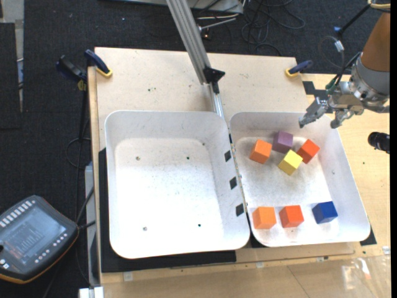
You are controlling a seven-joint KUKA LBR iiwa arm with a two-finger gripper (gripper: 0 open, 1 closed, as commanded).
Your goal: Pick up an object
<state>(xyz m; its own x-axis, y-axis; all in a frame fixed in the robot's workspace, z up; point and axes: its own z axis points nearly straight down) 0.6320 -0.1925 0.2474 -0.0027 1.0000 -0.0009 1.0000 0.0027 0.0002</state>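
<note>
Nearest the camera, at the lower left, a grey handheld controller (31, 238) with a screen lies on the dark floor beside the bench (155, 79). On the bench sit two shallow white bins side by side. The left bin (124, 166) shows a bare speckled floor. The right bin (347, 191) holds seven blocks. Along its near edge stands a row of three, set slightly apart: an orange block (265, 216), a red-orange block (291, 215) and a blue block (324, 212). Farther back is a tight cluster: an orange cube (261, 151) on the left, a yellow cube (290, 162) in the middle front, a purple cube (283, 141) behind it, and a red cube (308, 149) on the right. The yellow, purple and red ones look to be touching or nearly so.

Beyond the cluster, over the far right corner of the right bin, hangs the claw (322, 118) on the grey arm with its orange band. Its two fingers are spread apart and nothing sits between them; they touch no block. A slanted metal pole (189, 33) rises from the far side between the bins, and clamps (96, 64) grip the bench's far corners
</note>
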